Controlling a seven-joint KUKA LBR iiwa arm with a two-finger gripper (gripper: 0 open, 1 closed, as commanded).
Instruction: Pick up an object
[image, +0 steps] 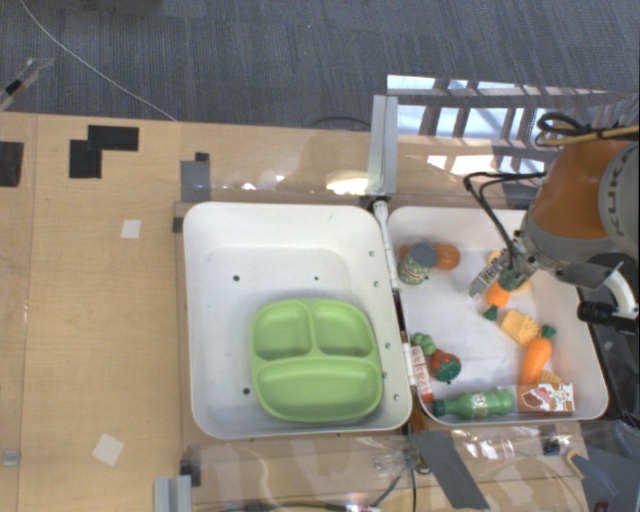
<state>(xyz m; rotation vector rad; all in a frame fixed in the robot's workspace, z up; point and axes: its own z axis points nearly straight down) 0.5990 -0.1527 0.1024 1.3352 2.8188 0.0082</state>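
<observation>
Orange carrot piece (497, 294) sits at the hand (499, 275) — its grip cannot be told — right bin (590, 395).

The arm (590, 205) is a thick, rounded body, grey at its wrist with a broad orange band above it. Thin black cables loop along its top and left side. Below the grey wrist sits a small metallic gripper (497, 275), silver-grey with dark parts.
</observation>
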